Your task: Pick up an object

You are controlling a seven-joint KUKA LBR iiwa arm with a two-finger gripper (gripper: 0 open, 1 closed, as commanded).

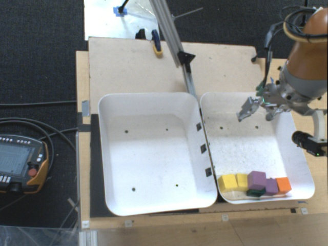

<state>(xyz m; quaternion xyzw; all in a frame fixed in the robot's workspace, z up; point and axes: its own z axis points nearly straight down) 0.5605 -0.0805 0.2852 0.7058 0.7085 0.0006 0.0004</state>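
Below the tool, at the near wall: blocks (254, 182), clustered; one is the likely pick.
Tool (259, 108): hovering well above them, carrying nothing; finger state cannot be told.
Right bin (245, 142): confines the blocks.

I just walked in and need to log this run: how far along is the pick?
Done: the gripper is over the right bin. In hand: nothing visible between its fingers. Left: everything. The yellow blocks, purple block, dark green block and orange block lie along the bin's near edge, apart from the gripper, so reaching, descending and grasping remain.
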